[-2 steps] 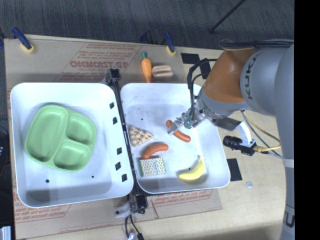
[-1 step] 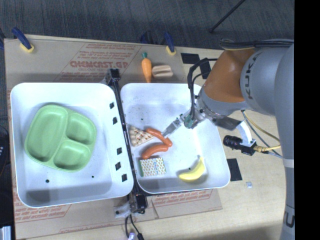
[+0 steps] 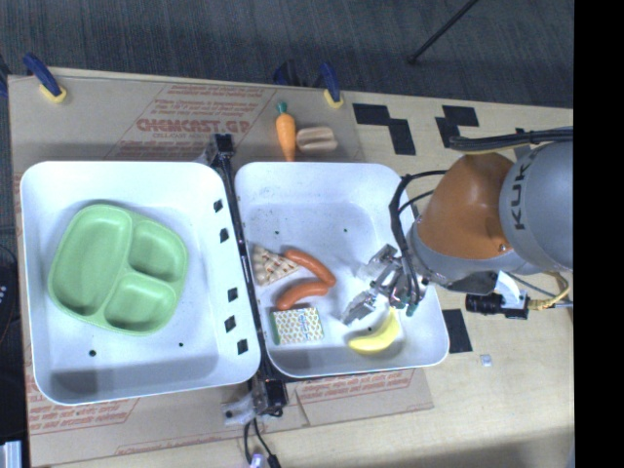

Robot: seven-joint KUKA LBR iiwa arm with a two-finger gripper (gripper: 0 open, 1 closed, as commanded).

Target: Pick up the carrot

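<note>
The carrot [image 3: 285, 135] is seen on the desk [image 3: 175, 115] just beyond the right bin [image 3: 322, 178], so the arm [image 3: 487, 222], bent low over that bin beside the banana [image 3: 375, 335], must be lifted clear and carried there, jaws [image 3: 375, 295] spread apart, holding nothing.

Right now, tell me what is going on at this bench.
A grey and orange KUKA arm reaches in from the right, its end effector low in the right bin, just above the banana. The carrot it is meant to pick up lies outside the bins, on the bench behind the right bin, beside a small bun. Two sausages and a packet also lie in that bin; a green plate sits in the left bin.
</note>
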